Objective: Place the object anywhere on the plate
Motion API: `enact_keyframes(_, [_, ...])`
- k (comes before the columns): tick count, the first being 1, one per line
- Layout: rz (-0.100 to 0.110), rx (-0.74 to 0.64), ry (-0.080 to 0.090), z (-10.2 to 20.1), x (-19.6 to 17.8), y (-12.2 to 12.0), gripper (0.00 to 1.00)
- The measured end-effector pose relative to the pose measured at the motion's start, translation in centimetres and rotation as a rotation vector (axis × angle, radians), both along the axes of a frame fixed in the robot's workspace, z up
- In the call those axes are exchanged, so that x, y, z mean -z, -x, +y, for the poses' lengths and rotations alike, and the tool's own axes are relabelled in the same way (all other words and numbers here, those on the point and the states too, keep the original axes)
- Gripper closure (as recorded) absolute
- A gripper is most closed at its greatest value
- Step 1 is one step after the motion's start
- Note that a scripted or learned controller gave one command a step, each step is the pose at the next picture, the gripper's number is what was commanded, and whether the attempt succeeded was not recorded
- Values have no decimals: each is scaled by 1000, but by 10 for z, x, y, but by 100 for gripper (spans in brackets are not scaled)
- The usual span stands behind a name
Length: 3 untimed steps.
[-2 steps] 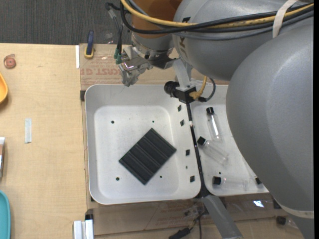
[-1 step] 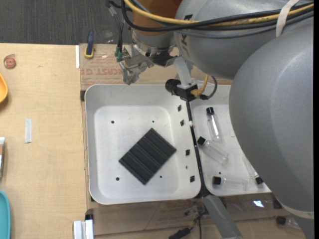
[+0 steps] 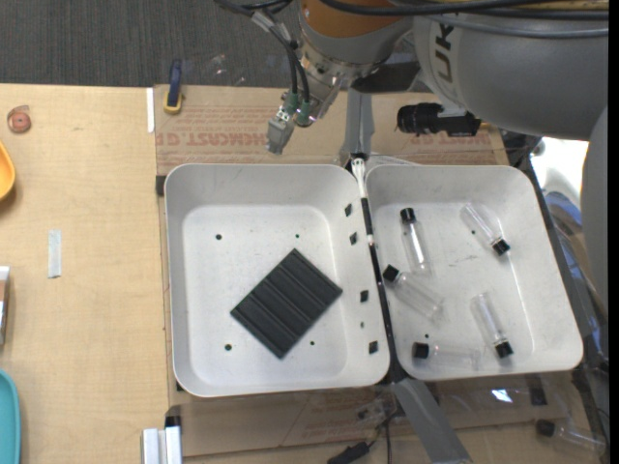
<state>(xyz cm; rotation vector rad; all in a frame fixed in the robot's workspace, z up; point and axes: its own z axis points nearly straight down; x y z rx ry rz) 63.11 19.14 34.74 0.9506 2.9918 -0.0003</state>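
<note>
Across the top right of the view, the grey arm (image 3: pixel 503 37) with its orange band loomed over the rear of the tabletop (image 3: pixel 87 191), the biggest thing in sight. Below it sat the left bin (image 3: pixel 174 259) and the right bin (image 3: pixel 553 259), their inner walls meeting along a clipped seam. The plate (image 3: pixel 287 302), a dark ribbed rectangle turned at an angle, lay flat near the middle of the left bin, apart from all four walls and bare on top. Several clear vials with black caps lay loose in the right bin: one (image 3: pixel 413 240) near the seam, one (image 3: pixel 484 228) toward the back, one (image 3: pixel 490 322) at the front right, and a fainter pair (image 3: pixel 411 293) (image 3: pixel 445 354) low by the seam. The gripper (image 3: pixel 290 124) hung over the cardboard (image 3: pixel 222 129) behind the left bin's rear rim, well apart from both plate and vials; whether it was released or clenched could not be told, and nothing could be made out in its hold. By that reading the pick was not yet done: the next move would call for a swing right across the seam and a descent onto a vial lying clear of its neighbours. The back vial and the front-right one offered the most room; those by the seam crowded the wall.
</note>
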Motion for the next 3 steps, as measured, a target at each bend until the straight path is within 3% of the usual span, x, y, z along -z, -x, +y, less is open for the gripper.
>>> enact_keyframes(1, [0,0,0,0,0,0,0])
enact_keyframes(2, [-1,-408,-1,31,8,-7,0])
enact_keyframes(3, [-3,-402,-1,29,-1,-8,100])
